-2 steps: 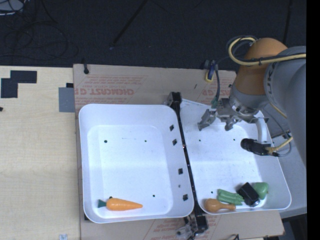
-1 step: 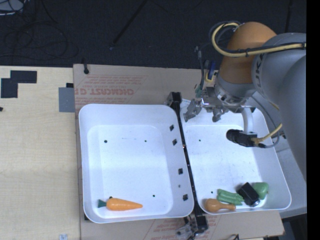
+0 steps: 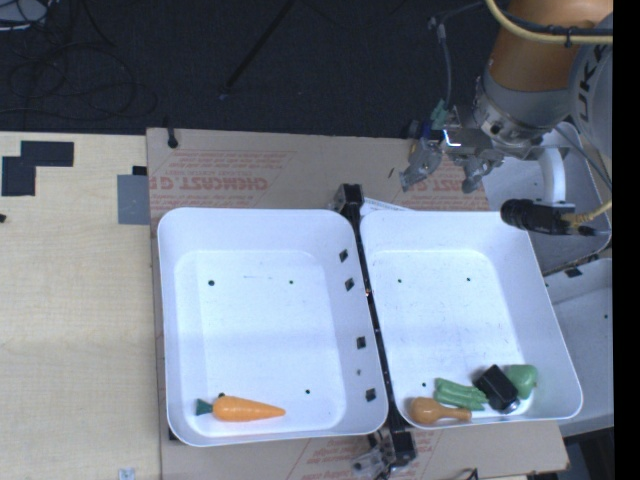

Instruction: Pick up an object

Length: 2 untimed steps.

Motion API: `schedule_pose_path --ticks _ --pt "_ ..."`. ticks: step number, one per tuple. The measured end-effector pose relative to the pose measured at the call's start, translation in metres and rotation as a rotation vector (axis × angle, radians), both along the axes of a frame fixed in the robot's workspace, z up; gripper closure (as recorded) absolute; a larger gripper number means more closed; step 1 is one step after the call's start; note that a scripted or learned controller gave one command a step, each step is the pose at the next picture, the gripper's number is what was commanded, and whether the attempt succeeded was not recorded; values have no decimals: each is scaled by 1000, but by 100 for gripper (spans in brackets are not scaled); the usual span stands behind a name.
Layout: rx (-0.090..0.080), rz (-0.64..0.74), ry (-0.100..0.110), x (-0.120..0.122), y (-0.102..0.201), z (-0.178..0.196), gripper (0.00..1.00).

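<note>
Camera view: gripper sits upper right of frame, above the right bin's far rim, fingers spread w/ nothing btwn them. Carrot lies lower left in left bin. Green veg, black block & tan piece cluster at right bin's lower right.

carrot (orange), flat, left bin

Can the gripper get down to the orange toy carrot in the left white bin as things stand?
Probably yes: the orange toy carrot lies alone near the left white bin's front wall, nothing over it. The gripper hangs beyond the bins.
</note>
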<state>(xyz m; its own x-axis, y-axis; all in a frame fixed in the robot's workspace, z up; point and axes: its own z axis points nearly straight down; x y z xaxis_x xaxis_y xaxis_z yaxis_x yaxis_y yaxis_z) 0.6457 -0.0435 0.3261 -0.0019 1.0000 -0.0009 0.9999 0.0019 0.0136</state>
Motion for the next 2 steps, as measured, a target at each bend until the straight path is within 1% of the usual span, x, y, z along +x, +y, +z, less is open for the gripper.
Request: schedule_pose_path --ticks 1,2 --pt "-4 -5 -2 -7 -50 145 0" --pt "-1 2 18 -7 -46 143 100"
